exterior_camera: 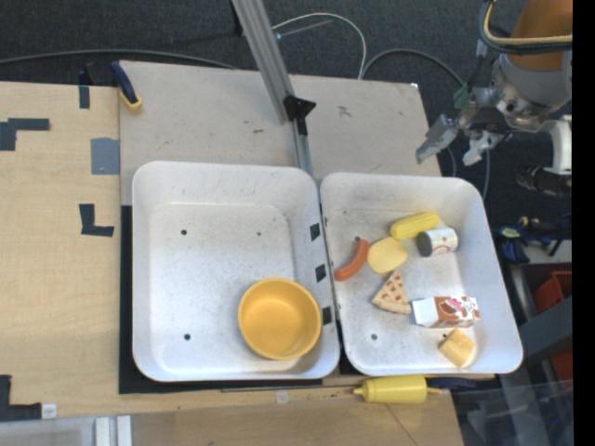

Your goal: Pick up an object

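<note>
Currently 2 bins: left has 1 yellow bowl, right 7 small food toys; end effector upper right, spread, holding nothing.

A robotics laboratory bench — a plywood top marked with grey tape, two shallow white bins set side by side, and an aluminium camera mast rising at the far edge. Loose cables trail over dark carpet — test-rig furnishings, not domestic ones.
</note>
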You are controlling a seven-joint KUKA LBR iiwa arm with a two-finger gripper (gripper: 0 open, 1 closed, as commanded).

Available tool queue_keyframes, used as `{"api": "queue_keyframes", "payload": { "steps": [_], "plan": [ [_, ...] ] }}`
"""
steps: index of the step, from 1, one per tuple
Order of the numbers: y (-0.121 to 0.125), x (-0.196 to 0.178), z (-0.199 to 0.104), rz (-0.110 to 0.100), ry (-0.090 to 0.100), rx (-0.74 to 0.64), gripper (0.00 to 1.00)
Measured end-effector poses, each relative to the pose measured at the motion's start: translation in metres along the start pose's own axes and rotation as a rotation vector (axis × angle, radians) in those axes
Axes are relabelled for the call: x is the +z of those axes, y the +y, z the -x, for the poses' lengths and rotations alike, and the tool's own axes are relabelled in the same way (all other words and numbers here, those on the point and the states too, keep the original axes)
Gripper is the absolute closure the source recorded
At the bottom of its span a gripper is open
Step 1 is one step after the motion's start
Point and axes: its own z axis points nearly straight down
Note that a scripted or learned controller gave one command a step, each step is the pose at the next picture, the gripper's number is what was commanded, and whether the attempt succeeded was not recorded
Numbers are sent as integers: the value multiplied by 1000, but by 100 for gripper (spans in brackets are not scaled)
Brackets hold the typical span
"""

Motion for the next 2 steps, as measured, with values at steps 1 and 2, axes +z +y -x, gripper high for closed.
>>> {"api": "queue_keyframes", "payload": {
  "steps": [1,2],
  "plan": [
    [0,0,0,0,0,0,0],
    [3,63,3,-6,1,1,0]
  ]
}}
